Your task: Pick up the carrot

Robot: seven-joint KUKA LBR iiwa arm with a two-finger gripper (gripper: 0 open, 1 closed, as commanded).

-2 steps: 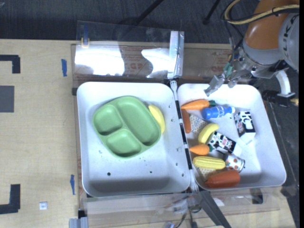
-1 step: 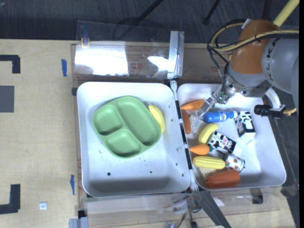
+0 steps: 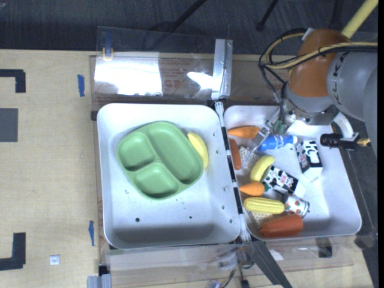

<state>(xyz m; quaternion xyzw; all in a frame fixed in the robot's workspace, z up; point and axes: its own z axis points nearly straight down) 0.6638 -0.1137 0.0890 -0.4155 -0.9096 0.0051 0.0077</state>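
The carrot (image 3: 243, 132), orange and tapered, lies at the back left corner of the right bin (image 3: 345, 188). A second, smaller orange vegetable (image 3: 252, 189) rests lower down by the bin's left wall. My gripper (image 3: 273, 129) hangs below the grey wrist and orange band, just right of the carrot's thick end and right above a blue bottle (image 3: 277, 141). From this angle it looks close to both, and I cannot tell whether it touches either.
The right bin also holds a banana (image 3: 261, 167), corn (image 3: 264, 206), a red sausage-like item (image 3: 281, 224), a small can (image 3: 297, 206) and two black-and-white cartons (image 3: 282, 180). The left bin (image 3: 120, 215) holds a green divided plate (image 3: 159, 158) and a yellow fruit (image 3: 198, 149).
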